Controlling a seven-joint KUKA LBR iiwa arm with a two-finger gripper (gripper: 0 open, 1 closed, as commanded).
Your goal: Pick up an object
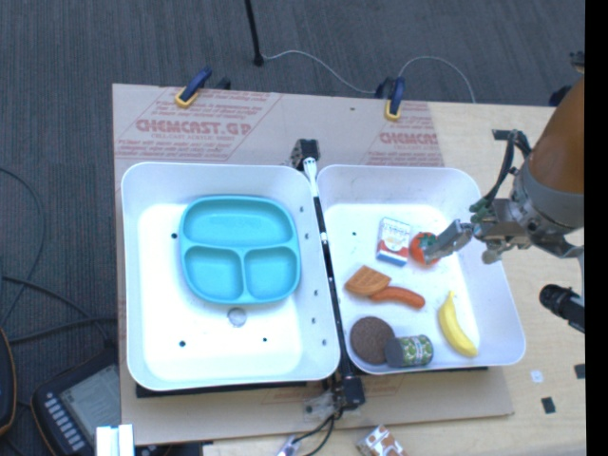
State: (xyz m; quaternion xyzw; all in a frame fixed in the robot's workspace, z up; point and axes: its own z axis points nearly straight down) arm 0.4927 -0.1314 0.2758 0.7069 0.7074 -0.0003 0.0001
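Observation:
The right bin (494, 283) holds several toy foods. My gripper (439, 245) reaches in from the right, its tip right against a small red object with a green spot (419, 248). I cannot tell whether the red object is held. Just left of it lies a white, blue and red packet (393, 238). Lower in the bin lie an orange wedge (366, 280), an orange-red carrot-like piece (399, 298), a yellow banana (457, 325), a brown round cookie (370, 334) and a green can on its side (411, 351).
The left bin (152, 283) holds a light-blue divided plate (239, 262) and a small grey disc (236, 317). The raised divider (323, 255) between the bins runs top to bottom. Two clamps (392, 98) grip the board's far edge, with cables behind.

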